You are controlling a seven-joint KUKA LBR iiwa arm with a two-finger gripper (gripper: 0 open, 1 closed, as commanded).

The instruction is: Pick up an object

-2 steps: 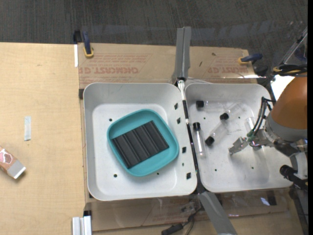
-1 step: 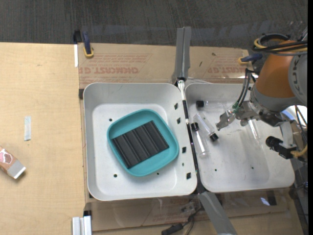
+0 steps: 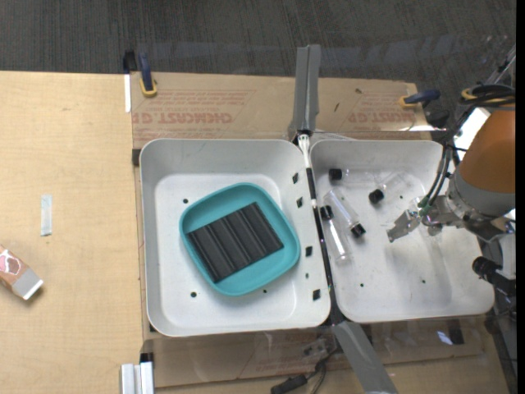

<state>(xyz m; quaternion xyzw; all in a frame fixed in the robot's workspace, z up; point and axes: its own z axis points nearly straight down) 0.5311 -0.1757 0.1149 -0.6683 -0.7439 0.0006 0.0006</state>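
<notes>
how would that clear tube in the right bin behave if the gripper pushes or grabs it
The clear tube looks round and lies flat on the right bin floor, so a push would probably roll it. Its smooth transparent surface may be slippery between fingers. It seems thin and light.

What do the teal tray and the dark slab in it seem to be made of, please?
Teal tray: probably moulded plastic, smooth and even in colour with rounded corners and a soft sheen. Dark slab: matte charcoal with parallel ridges, perhaps rubber or foam; the look alone leaves that open.
</notes>
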